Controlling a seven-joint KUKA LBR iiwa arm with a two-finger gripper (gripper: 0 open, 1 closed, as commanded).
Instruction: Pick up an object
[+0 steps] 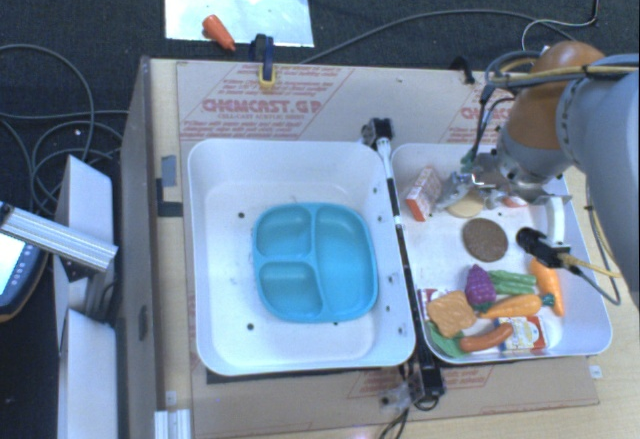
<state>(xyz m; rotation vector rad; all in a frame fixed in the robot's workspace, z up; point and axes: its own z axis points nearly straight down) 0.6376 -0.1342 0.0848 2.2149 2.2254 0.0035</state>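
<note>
In the right bin [590, 332], nearest of all, lie light, hard, slippery toy foods, best pinched across the narrow carrot [517, 306]; beyond it the end effector [468, 182] hovers by the small carton [422, 193], grip unclear.

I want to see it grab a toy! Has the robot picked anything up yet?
Not yet. The gripper has reached down into the right bin, near the small carton. Nothing shows between its fingers. The carrot and other toys lie in the bin, so grabbing and lifting remain.
</note>
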